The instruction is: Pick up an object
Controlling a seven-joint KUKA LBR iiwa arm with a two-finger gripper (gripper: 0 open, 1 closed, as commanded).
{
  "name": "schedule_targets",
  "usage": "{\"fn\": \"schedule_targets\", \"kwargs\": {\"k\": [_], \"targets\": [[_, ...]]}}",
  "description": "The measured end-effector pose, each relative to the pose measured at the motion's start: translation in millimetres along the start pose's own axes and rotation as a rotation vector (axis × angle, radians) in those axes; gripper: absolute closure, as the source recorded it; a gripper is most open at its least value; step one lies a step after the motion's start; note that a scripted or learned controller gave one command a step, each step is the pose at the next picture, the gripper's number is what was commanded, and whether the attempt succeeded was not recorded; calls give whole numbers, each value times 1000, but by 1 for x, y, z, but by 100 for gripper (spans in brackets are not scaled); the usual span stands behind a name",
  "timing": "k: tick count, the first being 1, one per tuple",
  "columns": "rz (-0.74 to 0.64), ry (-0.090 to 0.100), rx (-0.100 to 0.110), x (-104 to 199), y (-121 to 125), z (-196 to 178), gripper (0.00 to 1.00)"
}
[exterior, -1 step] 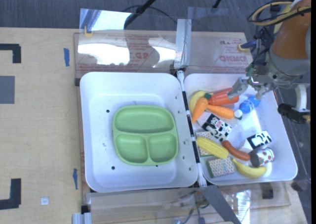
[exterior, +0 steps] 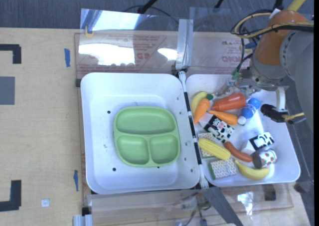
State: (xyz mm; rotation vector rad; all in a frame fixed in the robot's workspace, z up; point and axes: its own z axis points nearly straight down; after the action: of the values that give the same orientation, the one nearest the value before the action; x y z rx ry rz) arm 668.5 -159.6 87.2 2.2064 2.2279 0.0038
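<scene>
The right bin (exterior: 291, 167) holds several toys. A red-orange pepper (exterior: 229, 103) lies at its far side, with an orange carrot (exterior: 225, 117) in front of it and a blue-capped bottle (exterior: 250, 107) to its right. My gripper (exterior: 238, 83) hangs over the bin's far edge, just above the pepper and the bottle. Nothing shows between its fingertips. Nearer the front lie a corn cob (exterior: 214, 147), a brown sausage (exterior: 238, 153), a banana (exterior: 251, 171) and two black-and-white blocks (exterior: 219, 128) (exterior: 261, 140).
A green divided plate (exterior: 147, 135) lies in the left bin (exterior: 94, 120). A yellow and an orange toy (exterior: 200, 104) rest against the divider between the bins. A red-and-white ball (exterior: 269, 157) and a tan waffle piece (exterior: 223, 168) sit near the right bin's front. Clear panels (exterior: 129, 45) stand behind both bins.
</scene>
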Motion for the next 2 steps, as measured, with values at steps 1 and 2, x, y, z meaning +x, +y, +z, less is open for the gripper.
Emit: {"fn": "schedule_targets", "kwargs": {"k": [1,2], "targets": [[-4,-2,-2,1,1,-10,100],[-4,-2,-2,2,1,-10,0]]}}
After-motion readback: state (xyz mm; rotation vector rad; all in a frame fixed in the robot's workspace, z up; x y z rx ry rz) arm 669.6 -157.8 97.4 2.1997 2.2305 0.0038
